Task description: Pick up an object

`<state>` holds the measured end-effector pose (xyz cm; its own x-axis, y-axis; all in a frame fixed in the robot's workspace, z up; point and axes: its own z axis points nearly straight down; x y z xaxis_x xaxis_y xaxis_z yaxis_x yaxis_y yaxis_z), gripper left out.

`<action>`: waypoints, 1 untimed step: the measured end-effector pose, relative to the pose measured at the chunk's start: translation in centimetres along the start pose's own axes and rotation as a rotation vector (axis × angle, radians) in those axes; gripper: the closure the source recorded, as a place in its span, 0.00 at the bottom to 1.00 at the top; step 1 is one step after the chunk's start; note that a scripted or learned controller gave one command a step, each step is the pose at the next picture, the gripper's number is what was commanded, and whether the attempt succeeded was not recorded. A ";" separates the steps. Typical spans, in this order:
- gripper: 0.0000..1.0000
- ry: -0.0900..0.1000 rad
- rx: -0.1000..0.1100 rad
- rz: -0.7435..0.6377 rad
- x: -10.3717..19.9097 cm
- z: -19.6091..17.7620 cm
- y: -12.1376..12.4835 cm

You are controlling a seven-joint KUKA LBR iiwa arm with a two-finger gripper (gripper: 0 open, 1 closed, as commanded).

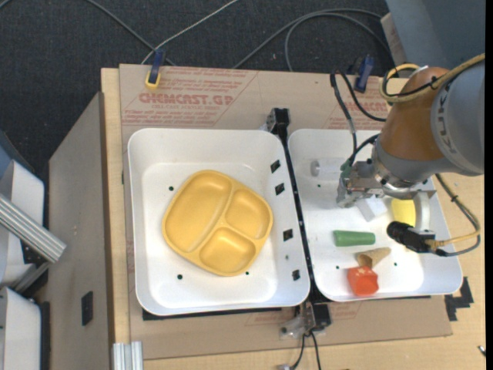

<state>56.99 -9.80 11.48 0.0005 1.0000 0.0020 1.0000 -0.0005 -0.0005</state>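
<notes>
Arm: grey with orange band, reaching in from 3 o'clock over the right bin point(323, 280).
Gripper point(356, 193): low in the right bin's centre; grip state cannot be told.
Objects: green piece point(353, 238), red piece point(363, 282), yellow piece point(403, 210) at the gripper's 5 o'clock.
Left bin point(146, 230): yellow divided plate point(217, 222).

- Both white bins point(142, 230) looked like smooth, slightly glossy plastic.
- The yellow divided tray point(218, 222) appeared as satin-smooth moulded plastic.
- The bench board point(192, 91) beneath was matt brown cardboard with red print.
- My wrist's orange band point(404, 126) shone glossy; my grey casing point(466, 114) was matt.
</notes>
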 end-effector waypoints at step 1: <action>1.00 -0.003 -0.006 -0.002 0.2 -4.4 0.5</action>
<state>57.50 -9.59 15.90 -0.0015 1.0000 -0.0005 1.0000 0.0015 0.0053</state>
